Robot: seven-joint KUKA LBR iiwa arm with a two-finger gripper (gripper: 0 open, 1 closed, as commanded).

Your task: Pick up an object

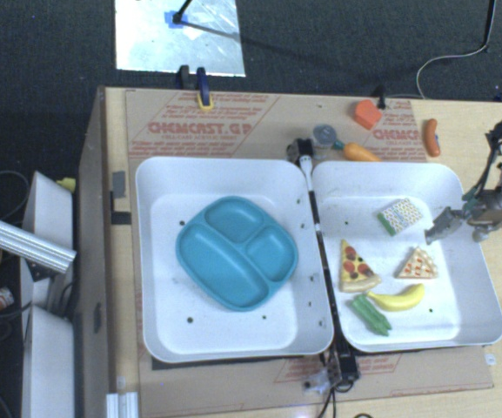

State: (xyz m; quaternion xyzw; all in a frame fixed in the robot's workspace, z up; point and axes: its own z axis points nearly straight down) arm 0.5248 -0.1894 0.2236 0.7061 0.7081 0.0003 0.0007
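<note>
The two shallow white bins (233,333) looked like smooth moulded plastic with a soft sheen. The blue sectioned tray (236,252) appeared to be matt plastic. The bench top (207,124) was pale brown protective paper, matt, printed with red lettering. The yellow banana (400,297), green pod (371,313) and two pizza slices (355,267) looked like smooth, faintly glossy toy plastic. A square silvery sheet (179,24) on the dark, rough carpet-like floor (33,77) shone like metal foil. The gripper (439,225) was dull grey metal.
</note>
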